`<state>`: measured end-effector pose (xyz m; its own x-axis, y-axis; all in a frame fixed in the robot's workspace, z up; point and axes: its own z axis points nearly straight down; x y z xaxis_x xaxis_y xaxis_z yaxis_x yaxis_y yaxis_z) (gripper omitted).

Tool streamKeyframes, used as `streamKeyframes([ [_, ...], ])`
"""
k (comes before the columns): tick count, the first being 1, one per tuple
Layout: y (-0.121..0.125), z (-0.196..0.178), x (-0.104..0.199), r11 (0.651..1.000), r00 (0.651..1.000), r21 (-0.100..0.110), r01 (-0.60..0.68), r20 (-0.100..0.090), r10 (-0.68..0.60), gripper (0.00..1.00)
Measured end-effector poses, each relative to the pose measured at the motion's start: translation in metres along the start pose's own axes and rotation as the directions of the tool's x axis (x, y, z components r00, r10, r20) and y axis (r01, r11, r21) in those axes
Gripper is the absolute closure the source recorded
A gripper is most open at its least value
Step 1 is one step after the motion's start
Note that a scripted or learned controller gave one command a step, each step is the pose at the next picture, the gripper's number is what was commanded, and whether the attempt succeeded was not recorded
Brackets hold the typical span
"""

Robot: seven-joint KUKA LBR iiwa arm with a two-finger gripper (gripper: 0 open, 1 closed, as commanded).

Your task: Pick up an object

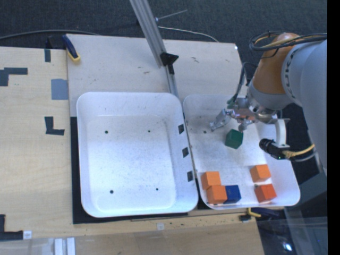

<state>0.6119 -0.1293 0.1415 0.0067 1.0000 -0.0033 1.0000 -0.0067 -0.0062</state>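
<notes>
Centrally, green block (234, 138) under pincer (229, 122), open floor around.

The left bin (133, 153) has a wide open floor. In the right bin (199, 108), the upper left floor lies open; the green block (234, 138) sits mid-bin, while four orange blocks (211, 179) and a blue block (232, 194) crowd its near edge. A slanted metal pole (151, 25) crosses above the surface (32, 142).

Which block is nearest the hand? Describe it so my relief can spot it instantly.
Look in the right bin, upper half, just under the hand. There sits a green block, apart from the orange and blue blocks along the bin's near edge. It is the one green thing there.
</notes>
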Motion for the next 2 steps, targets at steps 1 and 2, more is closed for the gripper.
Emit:
streamKeyframes([
  [1,0.015,0.053,-0.044,1.000,1.000,-0.002,0.004,-0.001,-0.004,0.00],
  [2,-0.008,0.050,-0.008,1.000,1.000,-0.003,0.009,-0.003,-0.009,0.00],
])
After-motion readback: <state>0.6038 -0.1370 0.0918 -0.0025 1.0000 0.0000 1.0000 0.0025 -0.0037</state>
